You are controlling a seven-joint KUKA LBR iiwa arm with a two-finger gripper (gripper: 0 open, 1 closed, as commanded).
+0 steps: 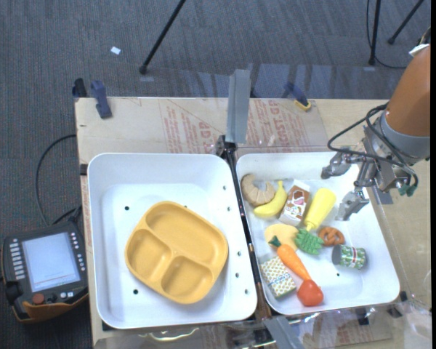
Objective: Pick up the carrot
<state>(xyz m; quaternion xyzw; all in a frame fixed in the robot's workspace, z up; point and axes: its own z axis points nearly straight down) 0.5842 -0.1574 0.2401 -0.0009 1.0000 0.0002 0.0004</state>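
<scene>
Within the right bin (387,267), the carrot (291,260) lies slanted near the front, leaf end toward a green toy (309,241), tip beside a red tomato (310,293). Above the bin's far right corner, the end effector (352,184) hangs released, fingers spread, grasping nothing. A yellow divided plate (177,251) occupies the left bin (105,195).
</scene>
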